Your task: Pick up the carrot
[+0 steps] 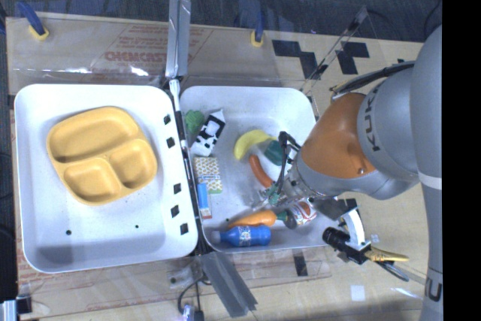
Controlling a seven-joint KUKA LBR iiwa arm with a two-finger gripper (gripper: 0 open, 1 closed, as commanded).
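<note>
The carrot, orange with a green top at its right end, lies near the front of the right bin, just above a blue bottle. My gripper reaches down into the same bin from the right. It hangs just above and slightly to the right of the carrot, close to its green end. The orange wrist band and the grey arm hide the bin's right side. Nothing shows in the gripper's grasp.
Around the carrot lie a red-orange sausage-like piece, a yellow banana, a teal item, a red and white can, a checkered box and a green toy. The left bin holds a yellow divided tray.
</note>
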